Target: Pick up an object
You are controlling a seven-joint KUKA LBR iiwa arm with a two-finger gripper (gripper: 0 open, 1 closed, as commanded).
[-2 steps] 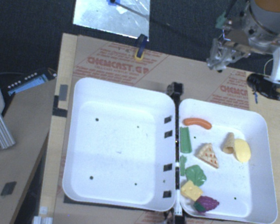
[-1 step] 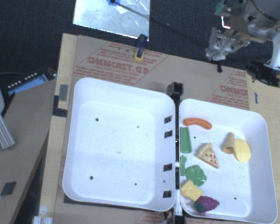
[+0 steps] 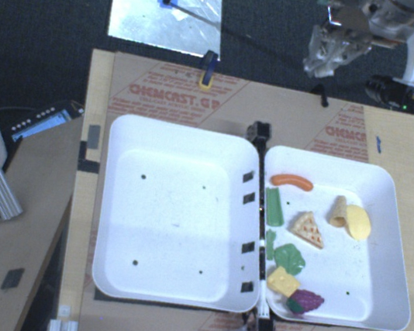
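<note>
While the pincer [image 3: 324, 62] is hanging high past the bins, grip too blurry to tell, toy foods are lying in the right bin [image 3: 372, 306]: sausage [image 3: 291, 182], waffle [image 3: 308, 229], grapes [image 3: 306, 301].

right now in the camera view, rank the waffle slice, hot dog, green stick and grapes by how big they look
1. waffle slice
2. hot dog and green stick, which look about alike, so I won't rank them
3. grapes, the smallest
</note>
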